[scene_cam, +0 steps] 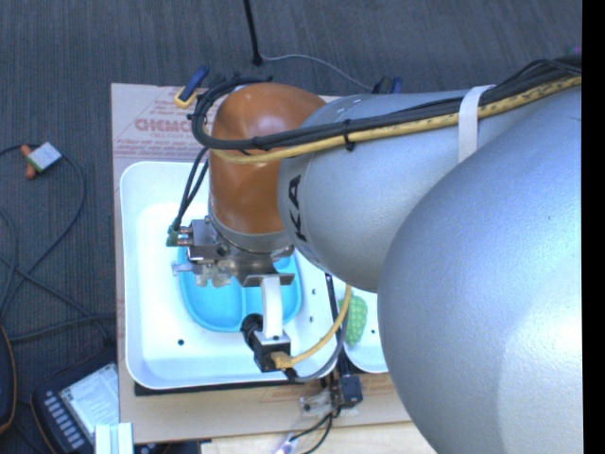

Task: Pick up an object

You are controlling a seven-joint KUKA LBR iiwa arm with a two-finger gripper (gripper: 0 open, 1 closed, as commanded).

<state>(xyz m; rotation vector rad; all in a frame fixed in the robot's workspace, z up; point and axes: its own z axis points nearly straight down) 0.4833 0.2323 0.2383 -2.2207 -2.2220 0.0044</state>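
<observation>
A: Carpet (85,26), dark grey, lies all around the brown cardboard-topped bench (142,126). What sits on it?

B: A shallow white plastic bin (151,348), right under the gripper (213,270). A small orange and grey block (42,157) lies on the floor, far out to the side.

A: And the big grey robot arm (454,235)?

B: It bends down over the bin, orange band (250,159) up top, black cables (227,140) looped round it.

A: Is the gripper holding something?

B: I cannot tell. A flat blue plastic thing (222,305) lies just below it. A bumpy green object (357,320) lies off to the side, beside a yellow cable (326,339).
</observation>
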